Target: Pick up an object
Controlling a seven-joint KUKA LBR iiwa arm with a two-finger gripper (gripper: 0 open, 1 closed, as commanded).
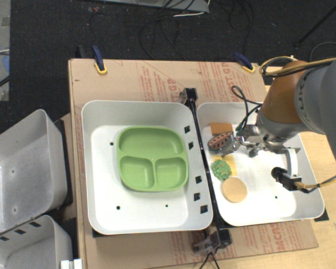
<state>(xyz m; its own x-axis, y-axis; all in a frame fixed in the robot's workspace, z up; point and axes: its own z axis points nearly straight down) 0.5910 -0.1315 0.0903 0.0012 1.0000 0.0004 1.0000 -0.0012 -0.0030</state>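
Observation:
The right bin (308,206) holds several small items along its left side. An orange-brown block (220,129) lies at the back, with a brown speckled piece (216,143) just in front of it. Nearer the front sit a green round item (221,169) and a tan disc (234,190). My gripper (233,143) reaches in from the right and hangs low, right beside the brown speckled piece and above the green item. The wrist hides how it meets that piece.
The left bin (95,206) carries a green divided plate (153,158). A black divider (200,150) with clips runs between the bins. A black fitting with a cable (285,178) hangs over the right bin's middle. Grey tubs (22,167) stand left of the bench.

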